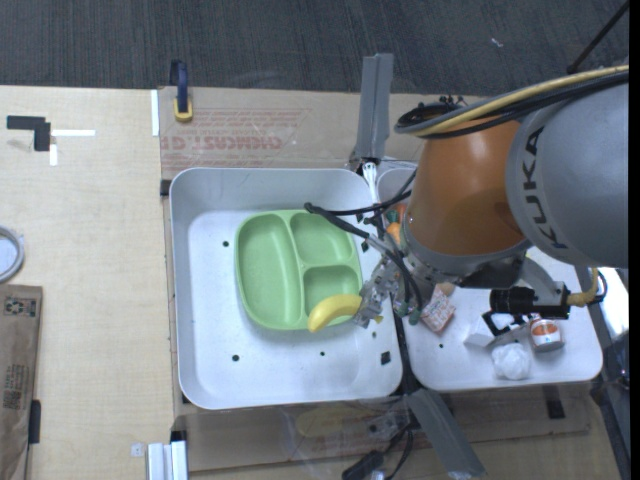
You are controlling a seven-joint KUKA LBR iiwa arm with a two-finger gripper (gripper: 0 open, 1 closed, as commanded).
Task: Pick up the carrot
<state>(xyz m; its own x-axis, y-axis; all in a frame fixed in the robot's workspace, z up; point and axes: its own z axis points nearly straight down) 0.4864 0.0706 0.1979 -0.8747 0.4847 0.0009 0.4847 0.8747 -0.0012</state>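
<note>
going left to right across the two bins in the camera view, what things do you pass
green divided plate → banana → gripper → small red-and-white packet → white crumpled lump → small orange-and-white can

The grey arm bears black "KUKA" lettering, a broad orange band, and black and yellow cables.

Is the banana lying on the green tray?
Yes, the banana lies on the green tray, across its lower right compartment at the rim.

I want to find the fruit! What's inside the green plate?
A yellow banana lies at the green plate's lower right corner. The other sections look bare. The arm hides whatever is beside it.
</note>
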